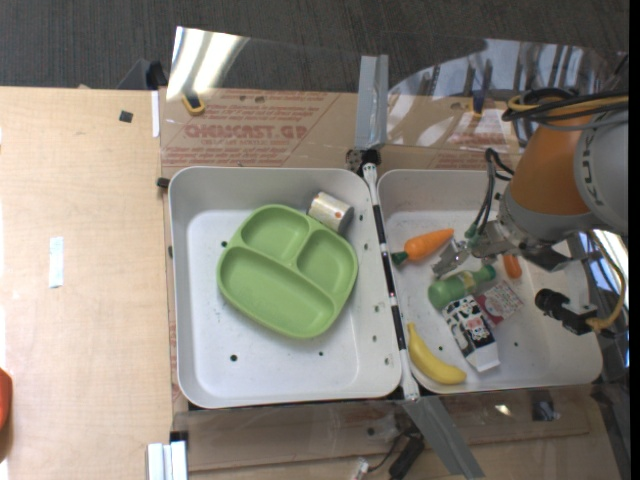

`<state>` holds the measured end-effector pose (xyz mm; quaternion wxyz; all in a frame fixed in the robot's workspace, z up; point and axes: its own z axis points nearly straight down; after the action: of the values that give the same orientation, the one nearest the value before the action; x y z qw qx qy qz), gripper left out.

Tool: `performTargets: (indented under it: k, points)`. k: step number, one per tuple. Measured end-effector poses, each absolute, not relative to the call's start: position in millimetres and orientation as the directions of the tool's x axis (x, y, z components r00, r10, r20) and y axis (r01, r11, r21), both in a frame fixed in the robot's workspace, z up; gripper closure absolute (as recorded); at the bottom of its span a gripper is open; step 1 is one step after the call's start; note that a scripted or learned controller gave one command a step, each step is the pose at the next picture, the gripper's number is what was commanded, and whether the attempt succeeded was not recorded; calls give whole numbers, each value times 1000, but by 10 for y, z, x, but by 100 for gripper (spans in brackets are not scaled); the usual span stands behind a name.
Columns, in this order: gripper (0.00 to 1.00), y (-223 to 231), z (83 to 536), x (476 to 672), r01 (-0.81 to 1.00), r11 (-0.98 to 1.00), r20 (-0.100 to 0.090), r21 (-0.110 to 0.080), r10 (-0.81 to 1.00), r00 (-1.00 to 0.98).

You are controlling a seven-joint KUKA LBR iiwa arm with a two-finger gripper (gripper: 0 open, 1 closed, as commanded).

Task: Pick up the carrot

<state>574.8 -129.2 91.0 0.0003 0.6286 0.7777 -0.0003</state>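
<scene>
Carrot lying in the right white bin near its left wall, tool just right of the carrot, fingers spread and grasping nothing, green tray left of the carrot, pale wooden desk further left.

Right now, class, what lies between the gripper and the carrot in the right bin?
In the camera view, nothing: just a short bare stretch of white bin floor separates the gripper from the carrot, which lies just to its upper left.
</scene>
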Motion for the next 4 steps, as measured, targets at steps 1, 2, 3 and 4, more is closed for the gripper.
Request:
performTargets:
  k: [1,2,3,4]
  points:
    - [0,-1238,902,6571,994,108,-2,-7,994,-108]
    - [0,-1025,910,5821,996,-93,-1,-4,996,93]
    - [0,-1497,864,6518,971,-237,-3,-33,971,237]
    - [0,-989,904,5811,830,-557,-3,-5,830,557]
